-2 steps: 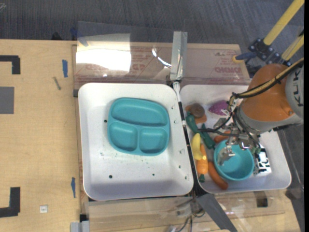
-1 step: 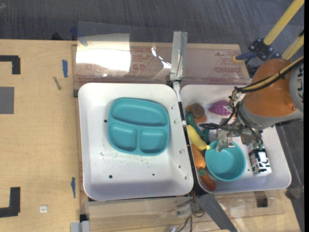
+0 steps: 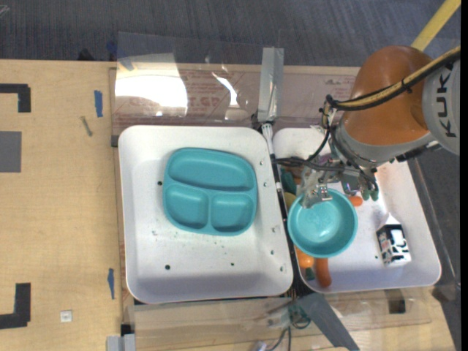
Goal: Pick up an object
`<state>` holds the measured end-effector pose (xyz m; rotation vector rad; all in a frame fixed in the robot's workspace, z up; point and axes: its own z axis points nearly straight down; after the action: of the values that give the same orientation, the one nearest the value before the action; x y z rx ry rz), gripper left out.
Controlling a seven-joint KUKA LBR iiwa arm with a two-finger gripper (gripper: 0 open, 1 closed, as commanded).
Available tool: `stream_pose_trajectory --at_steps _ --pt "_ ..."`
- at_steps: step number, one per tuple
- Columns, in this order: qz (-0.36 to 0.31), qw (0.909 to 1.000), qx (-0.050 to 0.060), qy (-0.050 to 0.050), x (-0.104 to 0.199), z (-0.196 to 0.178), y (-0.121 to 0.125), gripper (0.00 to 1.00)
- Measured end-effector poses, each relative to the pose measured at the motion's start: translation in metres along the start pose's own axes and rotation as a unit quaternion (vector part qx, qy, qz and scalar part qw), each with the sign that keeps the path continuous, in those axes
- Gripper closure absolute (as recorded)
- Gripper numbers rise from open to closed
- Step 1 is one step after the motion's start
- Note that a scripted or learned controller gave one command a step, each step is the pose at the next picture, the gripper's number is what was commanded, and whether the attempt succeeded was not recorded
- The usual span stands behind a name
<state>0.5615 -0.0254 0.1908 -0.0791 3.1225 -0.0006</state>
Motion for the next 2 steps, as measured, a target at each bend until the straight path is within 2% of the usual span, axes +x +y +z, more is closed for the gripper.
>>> stream_pose_trajectory --at_steps 1,2 --pt "-0.214 0.9769 -0.002 0.005 -0.027 0.006 -0.035 1.0" --pt "-0.251 0.968 0.0 0.001 0.01 0.091 -0.064 1.0"
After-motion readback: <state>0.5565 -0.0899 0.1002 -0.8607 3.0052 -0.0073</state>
